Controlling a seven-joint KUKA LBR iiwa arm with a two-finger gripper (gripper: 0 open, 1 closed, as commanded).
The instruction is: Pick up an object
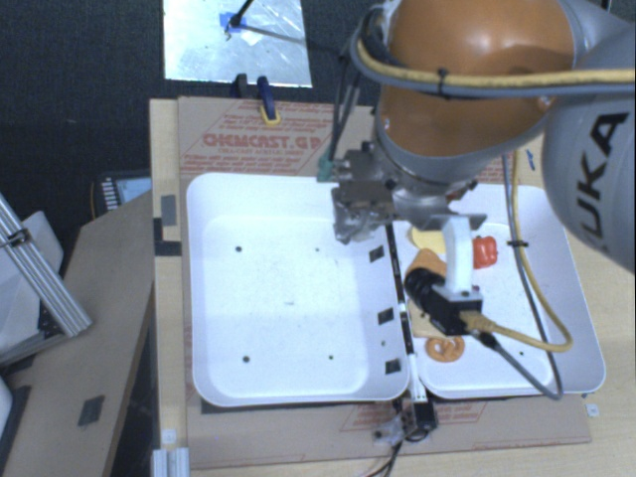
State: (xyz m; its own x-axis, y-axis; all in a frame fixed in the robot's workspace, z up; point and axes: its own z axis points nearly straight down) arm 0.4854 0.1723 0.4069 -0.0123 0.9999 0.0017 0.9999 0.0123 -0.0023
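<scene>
My gripper [354, 219] hangs below the big orange and grey wrist, over the far end of the divider between the two white bins. It looks grey and blurred, and I see nothing held in it. In the right bin [581, 358] lie a flat yellow piece [425, 238], a small red-orange object [485, 252], an orange piece [424, 262] and a brown pretzel-like ring [444, 349]. The arm hides much of the right bin's far part. The left bin [248, 296] shows its bare white floor.
A white bracket [459, 258] with a black block [442, 304] and a yellow cable [527, 341] hangs over the right bin's objects. Cardboard [258, 137] lies under both bins. A blue clamp [266, 95] and a foil sheet [237, 28] sit behind them.
</scene>
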